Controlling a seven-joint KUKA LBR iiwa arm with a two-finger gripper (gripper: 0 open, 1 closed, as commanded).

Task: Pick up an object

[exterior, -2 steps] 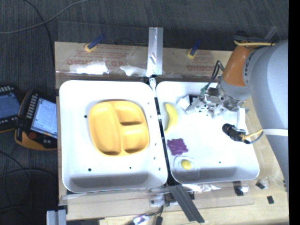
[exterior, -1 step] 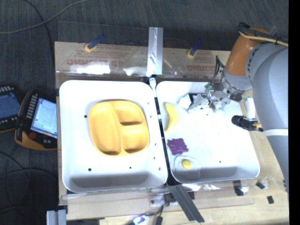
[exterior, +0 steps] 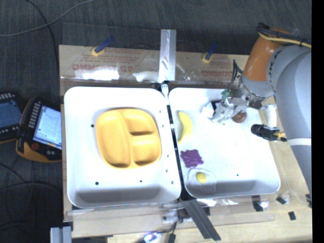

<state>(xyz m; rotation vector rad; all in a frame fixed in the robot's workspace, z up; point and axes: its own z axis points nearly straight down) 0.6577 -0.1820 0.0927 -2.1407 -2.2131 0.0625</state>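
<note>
My gripper (exterior: 223,114) is low in the far part of the right bin (exterior: 253,171), reaching in from the right. A small brown round object (exterior: 238,117) lies right beside it, on its right; whether they touch is unclear. A yellow banana (exterior: 185,125) lies by the bin's left wall. A purple object (exterior: 192,157) sits nearer the front, and a white fried-egg piece with a yellow centre (exterior: 201,176) lies just in front of it. Nothing shows between the gripper's fingers.
A yellow divided plate (exterior: 129,137) fills the middle of the left bin (exterior: 81,186). A ridge (exterior: 173,135) separates the two bins. A handheld controller (exterior: 38,128) lies off the bench to the left. The grey arm (exterior: 293,100) hangs over the right bin's right edge.
</note>
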